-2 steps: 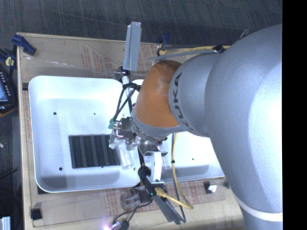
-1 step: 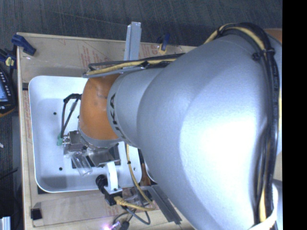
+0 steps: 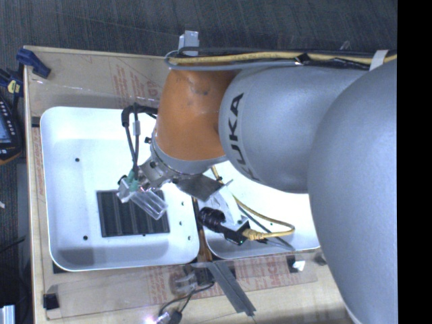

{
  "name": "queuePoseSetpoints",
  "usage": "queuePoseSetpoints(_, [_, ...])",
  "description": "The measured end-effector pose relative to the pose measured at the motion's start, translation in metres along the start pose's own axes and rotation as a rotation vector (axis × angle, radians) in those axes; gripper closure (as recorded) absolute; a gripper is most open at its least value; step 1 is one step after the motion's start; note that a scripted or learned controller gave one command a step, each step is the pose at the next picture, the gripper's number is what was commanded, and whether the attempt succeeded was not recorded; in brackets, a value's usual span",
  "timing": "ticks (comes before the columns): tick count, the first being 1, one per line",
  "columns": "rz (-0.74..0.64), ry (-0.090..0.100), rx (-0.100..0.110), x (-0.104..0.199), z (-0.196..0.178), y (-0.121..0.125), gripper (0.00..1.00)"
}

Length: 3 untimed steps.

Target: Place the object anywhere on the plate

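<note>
Camera view from above the bench looks down at a slant on two shallow white bins set side by side on a wooden benchtop (image 3: 101, 292). Large dark letters reading "UKA", part of the maker's name, run sideways along the grey arm (image 3: 304, 133) where it meets the orange band (image 3: 192, 113); faint reddish print on the benchtop is too blurred to read. The arm comes in from three o'clock and takes up most of the right half of the scene, covering much of the right bin (image 3: 270, 245). Its orange band sits near the centre, and below it the wrist bends down toward seven o'clock into the left bin (image 3: 67, 130). The gripper (image 3: 142, 196) hangs over the lower middle of that bin, its clear fingers (image 3: 154, 204) pointing toward five o'clock. I cannot tell whether the jaws are spread or pressed together, nor whether anything lies between them. A small green piece (image 3: 133, 181) shows at the gripper's base. A dark ribbed rectangular plate (image 3: 121, 218) lies flat on the left bin's floor at about six o'clock, directly under the gripper. Black cables (image 3: 131, 137) loop along the wrist, and a yellow cable (image 3: 270, 229) trails over the right bin.
</note>
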State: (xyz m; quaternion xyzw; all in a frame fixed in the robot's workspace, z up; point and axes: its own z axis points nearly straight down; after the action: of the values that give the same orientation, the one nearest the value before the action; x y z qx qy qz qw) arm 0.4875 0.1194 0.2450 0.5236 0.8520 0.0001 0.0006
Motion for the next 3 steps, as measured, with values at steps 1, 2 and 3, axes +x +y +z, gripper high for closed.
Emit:
queuePoseSetpoints(1, [-0.065,0.002,-0.003,0.032,-0.148,0.031,1.0])
queuePoseSetpoints(2, [0.386,0.0,0.007,0.07,-0.076,0.022,1.0])
queuePoseSetpoints(3, [0.73,0.0,0.003,0.072,-0.118,0.023,1.0])
